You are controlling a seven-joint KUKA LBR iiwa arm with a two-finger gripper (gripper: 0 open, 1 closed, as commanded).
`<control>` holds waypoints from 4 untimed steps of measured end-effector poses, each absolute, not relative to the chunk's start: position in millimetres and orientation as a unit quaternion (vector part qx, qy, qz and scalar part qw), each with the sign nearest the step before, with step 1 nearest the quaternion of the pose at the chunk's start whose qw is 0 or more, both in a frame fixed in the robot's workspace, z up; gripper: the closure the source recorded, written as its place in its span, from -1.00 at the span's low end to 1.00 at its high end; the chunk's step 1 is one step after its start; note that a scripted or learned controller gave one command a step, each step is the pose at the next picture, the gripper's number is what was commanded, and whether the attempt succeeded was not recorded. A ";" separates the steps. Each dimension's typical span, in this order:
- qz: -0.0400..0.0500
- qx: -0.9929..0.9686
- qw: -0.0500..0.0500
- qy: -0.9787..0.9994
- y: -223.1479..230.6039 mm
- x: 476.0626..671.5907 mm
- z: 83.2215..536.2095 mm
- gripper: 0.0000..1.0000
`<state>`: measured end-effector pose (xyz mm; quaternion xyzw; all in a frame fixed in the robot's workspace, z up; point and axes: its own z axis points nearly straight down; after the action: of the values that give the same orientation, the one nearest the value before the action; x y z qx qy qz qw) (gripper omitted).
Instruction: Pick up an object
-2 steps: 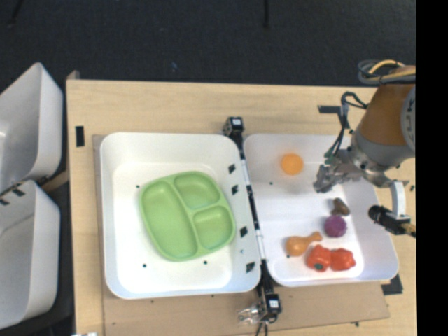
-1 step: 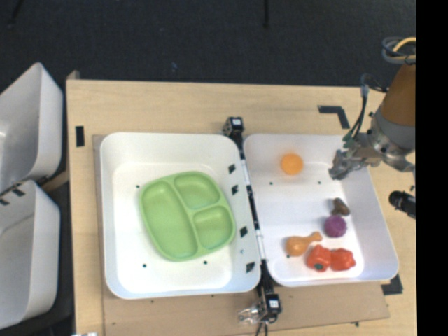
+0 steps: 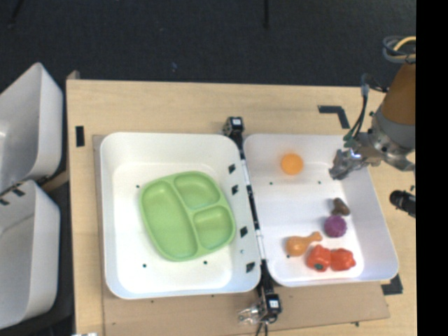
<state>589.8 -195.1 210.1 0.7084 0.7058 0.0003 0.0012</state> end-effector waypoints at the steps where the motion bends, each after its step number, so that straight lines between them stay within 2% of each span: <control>1: 0.001 0.705 0.002 0.709 -152.8 597.8 218.5 1.00; 4: 0.001 0.705 0.001 0.709 -14.6 640.8 230.8 1.00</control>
<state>640.8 -14.6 230.8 0.7051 0.7091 0.0015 0.0010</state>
